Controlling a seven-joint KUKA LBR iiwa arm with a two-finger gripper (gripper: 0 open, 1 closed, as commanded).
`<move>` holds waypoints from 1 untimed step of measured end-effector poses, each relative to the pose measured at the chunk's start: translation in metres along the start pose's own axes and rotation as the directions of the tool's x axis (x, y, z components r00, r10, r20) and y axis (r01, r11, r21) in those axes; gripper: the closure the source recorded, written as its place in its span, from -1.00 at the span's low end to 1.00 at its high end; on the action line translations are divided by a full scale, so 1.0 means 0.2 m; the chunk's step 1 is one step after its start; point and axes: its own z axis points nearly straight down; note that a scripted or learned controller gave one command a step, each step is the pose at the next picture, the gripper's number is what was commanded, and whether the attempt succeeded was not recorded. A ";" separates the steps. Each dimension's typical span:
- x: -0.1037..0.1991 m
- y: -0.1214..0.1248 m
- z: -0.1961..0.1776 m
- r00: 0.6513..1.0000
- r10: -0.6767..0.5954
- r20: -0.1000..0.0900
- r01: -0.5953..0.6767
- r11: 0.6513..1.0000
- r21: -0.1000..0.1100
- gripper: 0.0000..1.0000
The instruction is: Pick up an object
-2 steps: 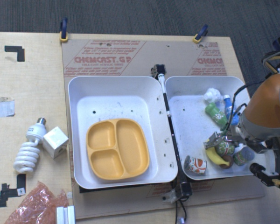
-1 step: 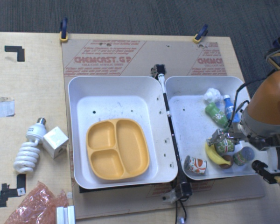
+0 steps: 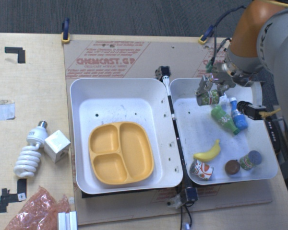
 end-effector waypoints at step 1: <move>0.34 0.08 -0.42 1.000 0.000 0.000 0.000 1.000 0.001 1.00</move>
